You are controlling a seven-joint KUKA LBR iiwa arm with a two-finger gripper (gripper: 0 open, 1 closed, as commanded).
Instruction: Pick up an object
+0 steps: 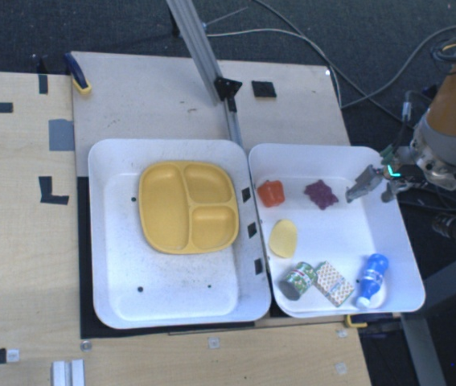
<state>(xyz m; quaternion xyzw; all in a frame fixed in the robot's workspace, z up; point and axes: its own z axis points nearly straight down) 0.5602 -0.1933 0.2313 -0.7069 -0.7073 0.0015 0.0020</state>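
A pale bench (pixel 171 95) bore two white bins. The gripper (pixel 366 185) hung above the right bin's (pixel 396 240) far edge, jaws apart and empty, probably poised to descend. Nearest lay a purple object (pixel 320 193); beyond, a red one (pixel 271 193).

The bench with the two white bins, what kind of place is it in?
Most likely a robotics lab test bench. A gripper reaches over the right bin of small mixed objects, loose cables trail across the dark floor, and tape marks dot the wooden tabletop.
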